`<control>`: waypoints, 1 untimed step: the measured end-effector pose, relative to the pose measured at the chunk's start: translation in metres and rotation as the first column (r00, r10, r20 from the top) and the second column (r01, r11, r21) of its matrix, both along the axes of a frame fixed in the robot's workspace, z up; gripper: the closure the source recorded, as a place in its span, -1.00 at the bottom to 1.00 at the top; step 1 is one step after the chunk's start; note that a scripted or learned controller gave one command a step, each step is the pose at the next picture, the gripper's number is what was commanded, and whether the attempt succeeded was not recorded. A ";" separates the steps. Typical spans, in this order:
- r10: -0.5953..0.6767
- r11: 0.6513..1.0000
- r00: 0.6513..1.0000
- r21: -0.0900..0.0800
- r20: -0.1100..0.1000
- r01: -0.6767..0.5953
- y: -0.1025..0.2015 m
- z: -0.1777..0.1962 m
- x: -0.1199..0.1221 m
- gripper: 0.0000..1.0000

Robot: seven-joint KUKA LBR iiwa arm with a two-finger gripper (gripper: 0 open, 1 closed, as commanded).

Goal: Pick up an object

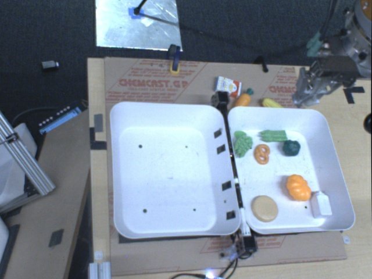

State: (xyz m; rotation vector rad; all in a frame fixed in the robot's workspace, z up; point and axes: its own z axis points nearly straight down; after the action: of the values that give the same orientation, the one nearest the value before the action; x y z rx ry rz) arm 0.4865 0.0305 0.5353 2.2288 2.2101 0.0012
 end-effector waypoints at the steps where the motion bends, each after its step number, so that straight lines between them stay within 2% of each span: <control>1: 0.016 1.000 1.000 0.003 0.000 -0.016 0.045 0.000 0.000 1.00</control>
State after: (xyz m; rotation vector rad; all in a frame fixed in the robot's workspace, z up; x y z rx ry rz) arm 0.4863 0.0753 0.5351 2.2124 2.2291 0.0045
